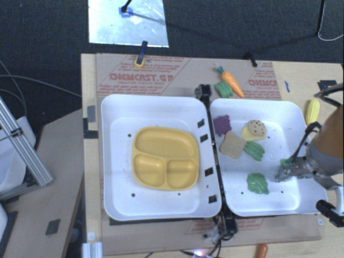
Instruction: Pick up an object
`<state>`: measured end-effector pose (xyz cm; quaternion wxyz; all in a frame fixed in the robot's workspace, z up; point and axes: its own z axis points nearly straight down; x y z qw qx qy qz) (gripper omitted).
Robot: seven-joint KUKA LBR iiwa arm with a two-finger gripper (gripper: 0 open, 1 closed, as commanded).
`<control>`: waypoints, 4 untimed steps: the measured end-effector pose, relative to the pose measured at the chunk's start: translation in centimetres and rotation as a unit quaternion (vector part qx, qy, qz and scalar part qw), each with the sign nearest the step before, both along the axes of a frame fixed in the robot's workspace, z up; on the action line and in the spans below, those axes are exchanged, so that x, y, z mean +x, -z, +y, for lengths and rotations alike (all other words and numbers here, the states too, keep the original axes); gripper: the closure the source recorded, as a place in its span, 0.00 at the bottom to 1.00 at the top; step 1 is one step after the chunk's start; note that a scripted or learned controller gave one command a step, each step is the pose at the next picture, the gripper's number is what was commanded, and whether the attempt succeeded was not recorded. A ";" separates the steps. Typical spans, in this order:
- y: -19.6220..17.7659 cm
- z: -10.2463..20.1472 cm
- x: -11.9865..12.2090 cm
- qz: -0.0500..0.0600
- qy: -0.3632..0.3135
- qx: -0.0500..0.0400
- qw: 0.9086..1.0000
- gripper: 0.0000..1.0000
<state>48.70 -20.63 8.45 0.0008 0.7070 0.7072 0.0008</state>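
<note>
The arm reaches in from the right, pincer lowered.

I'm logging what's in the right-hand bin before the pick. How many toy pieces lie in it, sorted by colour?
Green: 2
Purple: 1
Tan: 1
Yellow with dark specks: 1
Total: 5
</note>
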 end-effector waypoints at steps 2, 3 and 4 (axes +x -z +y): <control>0.0 0.3 0.0 0.000 -0.001 0.000 1.000 1.00; 0.0 0.1 0.0 0.000 0.000 0.000 1.000 1.00; 0.0 0.0 0.0 0.000 0.000 0.000 1.000 1.00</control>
